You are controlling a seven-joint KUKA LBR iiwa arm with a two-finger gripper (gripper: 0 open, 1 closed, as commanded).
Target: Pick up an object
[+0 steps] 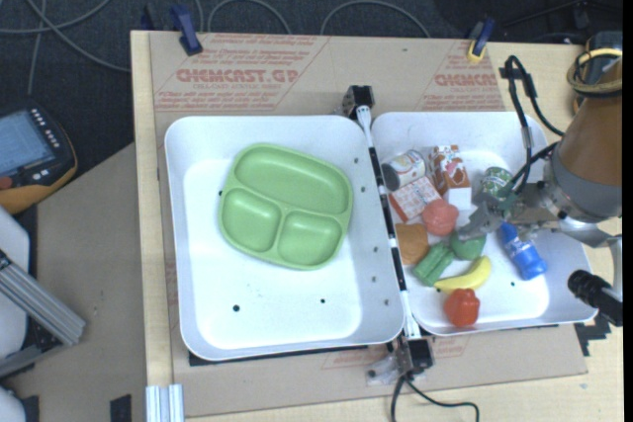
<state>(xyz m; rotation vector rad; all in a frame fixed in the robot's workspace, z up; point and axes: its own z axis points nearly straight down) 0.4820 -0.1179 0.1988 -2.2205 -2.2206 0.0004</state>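
Grey pincer seen low in the right bin, reaching in from the right over a tight cluster of toy food; too blurred against the clutter to tell how far apart its tips stood, or whether anything sat between them. Nothing plainly lifted clear of the bin floor.

Candidates crowded together: a pink piece just left of the pincer, a green vegetable below it, a yellow banana touching that, a red tomato nearest the front rim, a blue bottle lying to the right, a green can behind, small cartons toward the divider. Left bin held a green divided plate — well apart from the arm.

Judged best: commit to one piece with free flanks — tomato or bottle looked least hemmed in. Descend straight, tips astride the narrow axis, close only once low enough, then rise slowly. Likely risk: pinching two neighbours at once, or nudging the banana aside and closing on air.
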